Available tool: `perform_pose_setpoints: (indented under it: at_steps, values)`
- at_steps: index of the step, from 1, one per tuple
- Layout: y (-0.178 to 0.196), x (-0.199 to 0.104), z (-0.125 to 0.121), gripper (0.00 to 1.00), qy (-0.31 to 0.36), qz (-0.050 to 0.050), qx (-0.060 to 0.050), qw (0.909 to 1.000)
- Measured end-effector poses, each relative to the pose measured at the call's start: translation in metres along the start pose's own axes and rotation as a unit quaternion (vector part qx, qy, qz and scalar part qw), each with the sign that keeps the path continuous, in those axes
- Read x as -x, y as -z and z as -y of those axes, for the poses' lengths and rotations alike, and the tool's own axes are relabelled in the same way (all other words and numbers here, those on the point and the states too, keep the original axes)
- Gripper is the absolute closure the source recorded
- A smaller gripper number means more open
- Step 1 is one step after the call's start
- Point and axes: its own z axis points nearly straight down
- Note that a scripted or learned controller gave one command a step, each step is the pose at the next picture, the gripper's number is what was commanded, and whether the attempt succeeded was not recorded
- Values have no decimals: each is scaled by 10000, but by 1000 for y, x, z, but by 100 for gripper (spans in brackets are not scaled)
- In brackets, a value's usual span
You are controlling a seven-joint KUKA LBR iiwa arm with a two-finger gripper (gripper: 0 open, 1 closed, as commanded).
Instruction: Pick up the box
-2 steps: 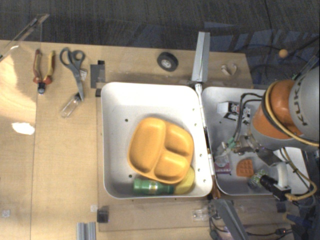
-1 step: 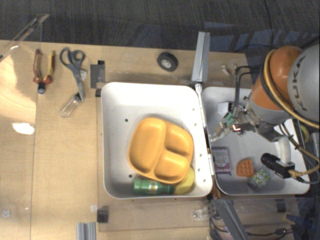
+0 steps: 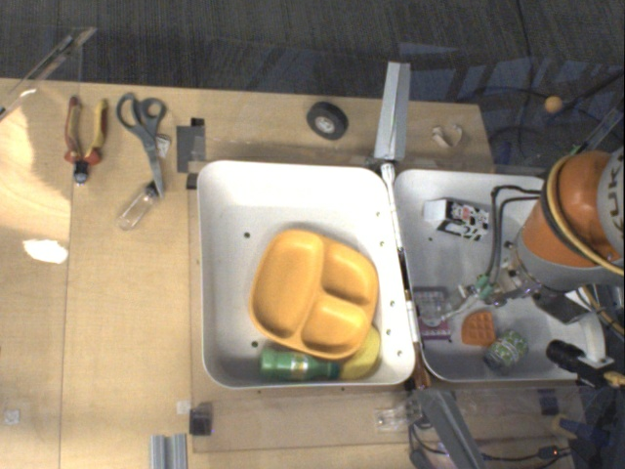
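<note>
The box [image 3: 459,218] is small, white and black with red marks, and lies flat in the far left part of the right bin [image 3: 430,189]. The grey arm with its orange band [image 3: 576,218] reaches in from the right over that bin. My gripper [image 3: 496,287] hangs low near the bin's middle, roughly a hand's width nearer the front than the box and a little to its right. Its tip sits among small items, and the wrist blocks the view of it. Nothing can be seen held.
Near the gripper lie an orange round piece [image 3: 476,329], a green can [image 3: 505,349], a purple packet [image 3: 435,332] and a clear wrapper [image 3: 441,308]. The left bin [image 3: 225,262] holds a yellow divided tray [image 3: 314,291], a green bottle [image 3: 288,363] and a yellow fruit [image 3: 364,356]. Scissors [image 3: 146,130], pliers [image 3: 83,135] and a tape roll [image 3: 327,119] lie on the bench.
</note>
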Motion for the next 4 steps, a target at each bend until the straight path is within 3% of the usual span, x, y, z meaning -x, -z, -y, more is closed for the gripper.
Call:
perform_pose_setpoints:
  at_steps: [1, 2, 3, 4]
  values:
    - [-28, -13, -57, 0, -879, 29, 67, 9961]
    - [-32, 19, -118, 0, -605, 21, 37, 9982]
    - [-31, 34, -145, 0, 82, -134, -324, 9994]
    - [7, 36, -81, 0, 138, 4, 11, 9999]
